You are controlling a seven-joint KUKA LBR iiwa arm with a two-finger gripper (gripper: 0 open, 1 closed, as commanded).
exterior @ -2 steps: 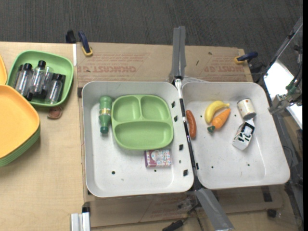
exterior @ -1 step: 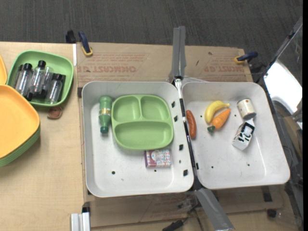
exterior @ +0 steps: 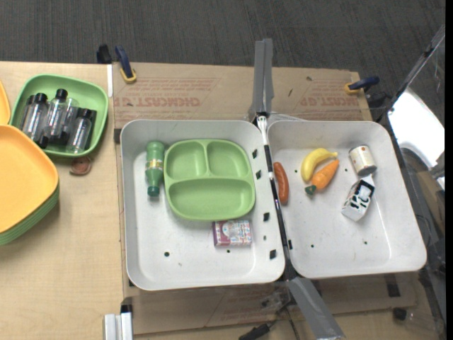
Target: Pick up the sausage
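**Claw.** Whether the claw is open or closed cannot be told.

**Right bin.** The sausage (exterior: 282,183), reddish-brown, is seen lying flat on the floor of the right bin (exterior: 354,269). It is placed just beside the bin's left wall, with its length running along that wall, and nothing is touching it. To its right, a yellow banana (exterior: 316,162) and an orange carrot (exterior: 323,176) are shown lying against each other, apart from the sausage. Further right, a small white can (exterior: 362,159) is laid on its side. Just below the can, a white carton with black print (exterior: 358,200) is seen tilted.

**Left bin.** The left bin (exterior: 141,261) is set edge to edge with the right one. A green divided plate (exterior: 209,179) is carried near its middle. A green bottle (exterior: 154,167) is laid just beside the plate's left edge. A small pinkish packet (exterior: 233,233) lies just below the plate.

**Surroundings.** Both bins are rested on a cardboard sheet (exterior: 191,94), which is held by clamps (exterior: 126,66) at its far corners. A grey post (exterior: 262,76) is seen at the far end of the seam between the bins. On the wooden table (exterior: 64,275) to the left, a green tray of dark-capped bottles (exterior: 60,115) is placed. A stack of orange plates (exterior: 25,190) is shown near it, at the picture's left edge.
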